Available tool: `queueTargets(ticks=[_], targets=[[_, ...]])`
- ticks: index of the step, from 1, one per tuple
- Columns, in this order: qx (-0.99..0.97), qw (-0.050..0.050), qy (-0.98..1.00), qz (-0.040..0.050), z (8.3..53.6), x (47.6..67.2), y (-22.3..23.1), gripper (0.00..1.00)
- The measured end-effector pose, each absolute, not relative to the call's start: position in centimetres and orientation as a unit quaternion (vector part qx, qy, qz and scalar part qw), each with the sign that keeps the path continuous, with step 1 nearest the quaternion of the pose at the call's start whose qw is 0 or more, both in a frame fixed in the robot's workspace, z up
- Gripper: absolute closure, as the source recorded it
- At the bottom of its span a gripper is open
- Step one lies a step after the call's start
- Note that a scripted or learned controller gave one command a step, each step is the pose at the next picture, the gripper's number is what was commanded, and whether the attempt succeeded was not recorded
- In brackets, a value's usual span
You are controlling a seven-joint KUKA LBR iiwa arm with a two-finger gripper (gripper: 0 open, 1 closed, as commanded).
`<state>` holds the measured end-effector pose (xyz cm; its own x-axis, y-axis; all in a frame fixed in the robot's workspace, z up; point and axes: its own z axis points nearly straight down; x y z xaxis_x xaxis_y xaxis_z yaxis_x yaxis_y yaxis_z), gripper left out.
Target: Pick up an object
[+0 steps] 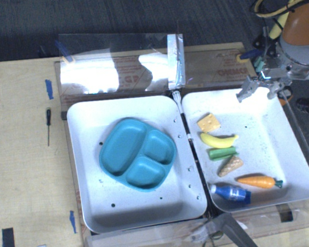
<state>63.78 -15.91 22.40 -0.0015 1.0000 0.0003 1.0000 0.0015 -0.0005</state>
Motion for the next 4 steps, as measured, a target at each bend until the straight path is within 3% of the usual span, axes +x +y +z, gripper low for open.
queueTargets(ticks=[1, 2, 3, 4], targets=[[-0.609, -0.003, -0.794, -0.0018, 8.8, 60.1, -13.1, 0.00], [-0.659, -0.002, -0.752, -0.0017, 8.8, 55.8, -10.9, 0.00], [-0.581, -0.004, -0.814, -0.0026, 18.8, 56.3, -7.6, 0.00], [-0.448, 0.002, -0.894, 0.0005, 11.2, 53.2, -11.8, 0.00]])
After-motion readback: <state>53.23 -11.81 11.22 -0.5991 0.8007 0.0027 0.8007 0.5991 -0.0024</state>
